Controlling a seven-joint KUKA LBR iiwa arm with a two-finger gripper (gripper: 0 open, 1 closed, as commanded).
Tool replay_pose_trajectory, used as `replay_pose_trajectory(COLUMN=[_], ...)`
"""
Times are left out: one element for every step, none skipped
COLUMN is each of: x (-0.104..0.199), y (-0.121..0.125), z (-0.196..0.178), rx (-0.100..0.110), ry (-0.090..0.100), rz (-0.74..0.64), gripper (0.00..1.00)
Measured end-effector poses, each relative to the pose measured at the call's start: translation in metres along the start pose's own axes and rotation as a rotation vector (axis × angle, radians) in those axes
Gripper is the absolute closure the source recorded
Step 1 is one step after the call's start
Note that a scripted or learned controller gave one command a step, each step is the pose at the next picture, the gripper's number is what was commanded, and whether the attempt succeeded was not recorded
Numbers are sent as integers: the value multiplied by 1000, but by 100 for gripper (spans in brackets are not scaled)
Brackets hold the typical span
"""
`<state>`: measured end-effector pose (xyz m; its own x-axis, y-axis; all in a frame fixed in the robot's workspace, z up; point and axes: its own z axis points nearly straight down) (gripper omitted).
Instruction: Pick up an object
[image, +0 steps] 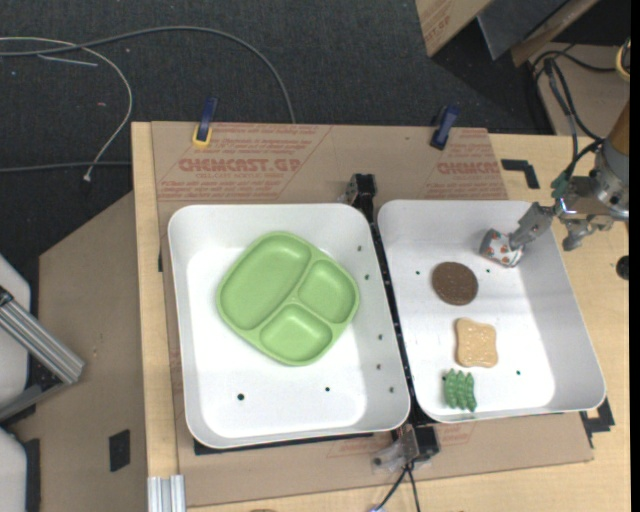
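I cannot tell the gripper's (500, 248) finger state; with the round brown cookie-shaped disc (455, 283) just below-left, a descent could miss it.

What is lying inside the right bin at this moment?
The right bin holds a brown disc, a toast-like piece and a green item. The gripper reaches in at the bin's far end; whatever is under it is covered.

In the right bin (560, 300), a brown round cookie (455, 283) lies flat, with toast (477, 343) below it and a green toy (459, 389) lowest.
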<state>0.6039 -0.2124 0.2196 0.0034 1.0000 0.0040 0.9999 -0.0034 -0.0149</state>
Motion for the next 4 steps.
replay_pose_trajectory(x=[1,1,7,7], y=[3,0,-1,1], z=[-9,54,116,131], rx=[-14,-8,-9,-15], ry=[-3,-1,-1,-3], rz=[-4,-3,-4,-4], gripper=[0,0,0,0])
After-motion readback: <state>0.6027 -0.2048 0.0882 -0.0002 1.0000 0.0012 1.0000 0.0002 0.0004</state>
